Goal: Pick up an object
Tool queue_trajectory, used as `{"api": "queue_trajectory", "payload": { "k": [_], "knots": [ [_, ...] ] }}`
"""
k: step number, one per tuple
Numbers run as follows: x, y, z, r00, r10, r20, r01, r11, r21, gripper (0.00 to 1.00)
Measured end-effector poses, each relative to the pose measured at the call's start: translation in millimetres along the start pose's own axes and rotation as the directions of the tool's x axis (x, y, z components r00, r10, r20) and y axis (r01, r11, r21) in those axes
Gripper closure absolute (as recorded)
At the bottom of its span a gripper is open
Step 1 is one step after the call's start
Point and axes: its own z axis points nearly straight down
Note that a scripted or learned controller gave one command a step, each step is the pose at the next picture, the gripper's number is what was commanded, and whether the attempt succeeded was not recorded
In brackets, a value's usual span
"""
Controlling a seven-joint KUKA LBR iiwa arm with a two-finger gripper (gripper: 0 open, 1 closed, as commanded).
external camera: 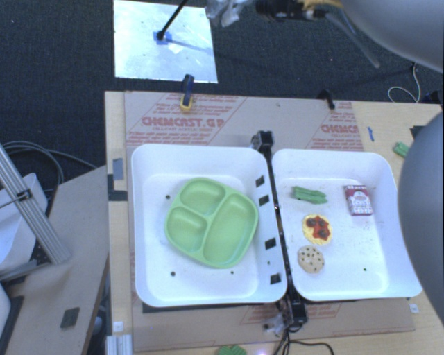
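Observation:
The right bin [388,277] holds a green bean pod [309,195], a small red box [359,200], a toy pizza round [317,229] and a chocolate-chip cookie [311,259]. A green divided plate [211,222] lies in the left bin [149,277]. My gripper [223,10] is raised high at the top edge of the view, far above the bench and away from both bins. Nothing shows between its fingers, and its tips are blurred against the background.
The arm's grey body [423,229] fills the right side, overlapping the right bin's right edge. A black clip divider [270,208] runs between the bins. A shiny metal sheet [164,41] lies on the floor beyond the bench. A yellow clamp [186,93] sits at the board's far edge.

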Motion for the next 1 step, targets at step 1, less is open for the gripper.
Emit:
{"api": "queue_trajectory", "payload": {
  "k": [1],
  "knots": [
    [0.1,-0.1,-11.5,1.000,-0.005,0.000,0.005,1.000,-0.003,1.00]
  ]
}}
